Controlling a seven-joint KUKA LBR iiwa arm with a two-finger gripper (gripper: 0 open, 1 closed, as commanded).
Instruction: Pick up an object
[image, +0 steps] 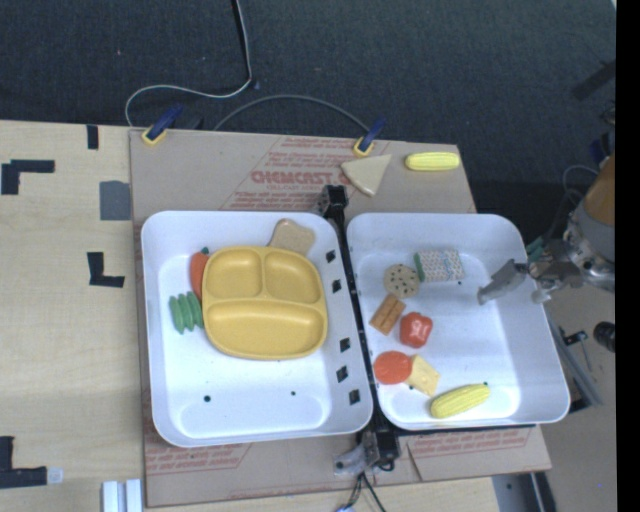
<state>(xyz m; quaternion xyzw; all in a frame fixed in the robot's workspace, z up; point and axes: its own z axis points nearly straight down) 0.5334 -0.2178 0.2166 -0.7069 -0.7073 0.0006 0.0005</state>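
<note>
1. We see the end effector (497, 290) reaching in from the right, over the right-hand edge of the right bin (500, 235); we cannot tell how it is set, and nothing shows in its grip.
2. Nearest to it in that bin lies a checked block (441, 265), with a round speckled cookie (401, 279) just beside it.
3. Below those we find a brown cracker (387, 314) and a red pepper (416, 328), close together.
4. Toward the bin's near edge sit an orange tomato (392, 367), touching a yellow cheese wedge (425, 377), and an ear of corn (459, 400).
5. The left bin (240, 420) holds a yellow divided plate (265, 300), a slice of bread (292, 236) at its top edge, and a carrot (198, 272) and green beans (184, 311) at its left.
6. On the worktop (60, 330) behind the bins lie a tan wedge (366, 175) and a yellow piece (432, 160).
</note>
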